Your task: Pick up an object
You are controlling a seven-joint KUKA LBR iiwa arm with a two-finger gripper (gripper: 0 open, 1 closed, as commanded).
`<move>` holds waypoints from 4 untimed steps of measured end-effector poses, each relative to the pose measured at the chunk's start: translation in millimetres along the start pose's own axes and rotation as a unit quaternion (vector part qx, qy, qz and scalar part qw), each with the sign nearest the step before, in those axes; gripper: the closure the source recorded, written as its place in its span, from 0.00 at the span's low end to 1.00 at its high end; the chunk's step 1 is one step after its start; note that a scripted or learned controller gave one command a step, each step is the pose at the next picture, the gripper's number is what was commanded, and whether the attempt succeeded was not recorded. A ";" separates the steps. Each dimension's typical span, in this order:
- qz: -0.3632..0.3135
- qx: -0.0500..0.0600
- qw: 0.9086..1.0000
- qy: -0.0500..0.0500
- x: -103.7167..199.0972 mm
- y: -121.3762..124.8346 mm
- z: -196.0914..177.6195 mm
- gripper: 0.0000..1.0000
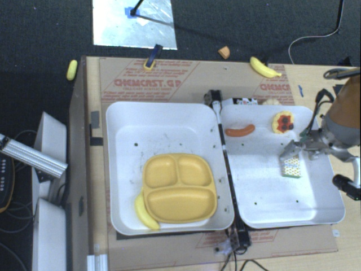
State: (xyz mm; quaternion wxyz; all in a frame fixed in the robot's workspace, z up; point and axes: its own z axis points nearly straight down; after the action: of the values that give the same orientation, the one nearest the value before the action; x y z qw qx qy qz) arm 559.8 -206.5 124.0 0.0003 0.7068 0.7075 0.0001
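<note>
Hovering end effector [297, 149] | over patterned block [291, 166] | contact unclear

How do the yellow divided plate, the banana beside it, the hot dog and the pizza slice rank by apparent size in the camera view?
1. Yellow divided plate, by far the largest.
2. Banana at the plate's lower left.
3. Hot dog and pizza slice: the hot dog is longer, the slice wider, so too close to rank.

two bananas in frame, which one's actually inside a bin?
The banana in the left bin, tucked against the yellow tray's lower-left edge. The other banana lies on the bench beyond the bins.
</note>
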 end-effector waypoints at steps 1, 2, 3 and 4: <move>-0.002 -0.001 1.000 0.000 0.7 107.2 15.0 0.00; -0.002 0.000 1.000 0.001 1.1 109.7 37.9 0.00; 0.000 -0.002 1.000 -0.001 -0.6 46.4 -19.3 0.00; -0.002 -0.001 1.000 0.000 0.5 109.3 14.2 0.00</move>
State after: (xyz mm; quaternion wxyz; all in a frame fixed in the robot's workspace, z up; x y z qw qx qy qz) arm 669.1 -206.0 109.9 0.0008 0.7057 0.7085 0.0005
